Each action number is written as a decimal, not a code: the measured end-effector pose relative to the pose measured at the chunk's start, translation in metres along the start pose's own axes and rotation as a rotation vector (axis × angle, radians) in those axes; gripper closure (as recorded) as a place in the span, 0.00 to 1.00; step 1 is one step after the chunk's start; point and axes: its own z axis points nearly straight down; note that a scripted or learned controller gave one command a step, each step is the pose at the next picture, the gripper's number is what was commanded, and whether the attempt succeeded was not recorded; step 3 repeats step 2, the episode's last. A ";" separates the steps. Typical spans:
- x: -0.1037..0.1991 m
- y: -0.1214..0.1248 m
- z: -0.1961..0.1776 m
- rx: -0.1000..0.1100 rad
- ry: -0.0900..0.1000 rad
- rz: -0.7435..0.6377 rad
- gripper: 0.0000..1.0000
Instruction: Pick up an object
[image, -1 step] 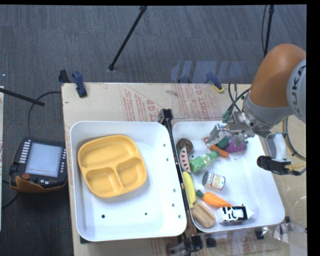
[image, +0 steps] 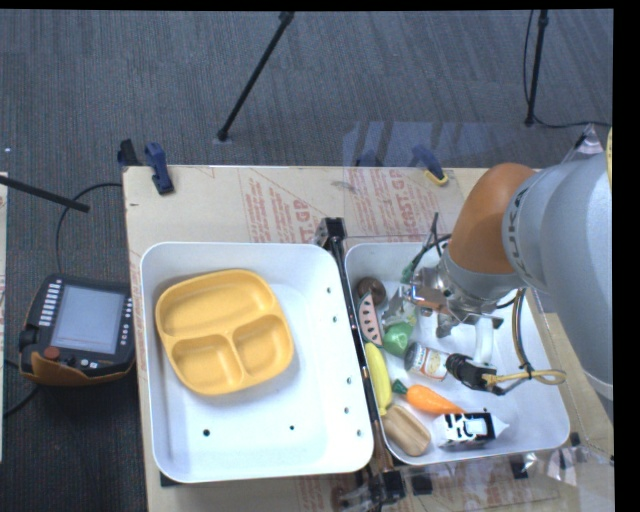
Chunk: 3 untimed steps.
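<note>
The gripper (image: 437, 312) hangs low in the right bin (image: 553, 395) above the green toy (image: 398, 336), whether its jaws are wide or narrow I cannot tell

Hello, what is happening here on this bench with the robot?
A grey robot arm reaches from the right into the right bin, its gripper low over a pile of toy food: a green pepper, a banana, a carrot and a small bottle. Nothing is visibly between its fingers. The left bin holds a yellow divided plate, untouched.
</note>
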 end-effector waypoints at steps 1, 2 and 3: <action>0.000 0.000 -0.009 0.004 0.003 0.004 1.00; 0.061 -0.026 -0.105 -0.009 0.003 -0.030 1.00; 0.061 -0.026 -0.105 -0.009 0.003 -0.030 1.00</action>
